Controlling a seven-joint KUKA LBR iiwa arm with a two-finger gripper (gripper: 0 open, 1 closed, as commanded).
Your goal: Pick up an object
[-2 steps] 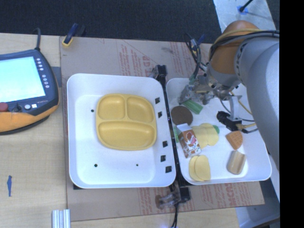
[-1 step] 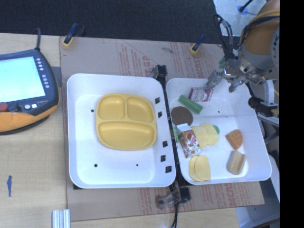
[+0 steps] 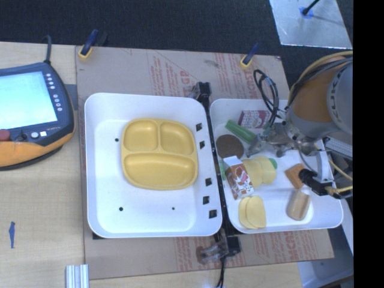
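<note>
Likeliest target: a pale yellow, rounded toy piece is being taken as the object nearest the gripper; it is lying near the middle of the right bin.
Handling: it is being judged light, stiff and smooth, probably hollow plastic, so slipping is being expected more than crushing.
Hold: a grasp across its narrower width, at mid-body, is being advised; its rounded ends are being judged likely to squirt out.
Close neighbours: a printed packet is lying just beside it on the left, a brown disc is lying above the packet, and a green piece is lying towards the bin's far side.
Other candidates: yellow slices are lying at the near wall, a tan cylinder and an orange-brown block are lying to the right, and a pink box is lying at the far wall.
Crowding: the packet is being judged likely to be nudged if the approach is made from the left.
Gripper: it is being held low over the right bin, just above the yellow piece in the view; how far it is open, and whether anything is being held, cannot be told.
Arm: it is reaching in from the right.
Left bin: a yellow divided plate is lying in it.
Bench: a tablet-like pendant is resting at the left.
</note>
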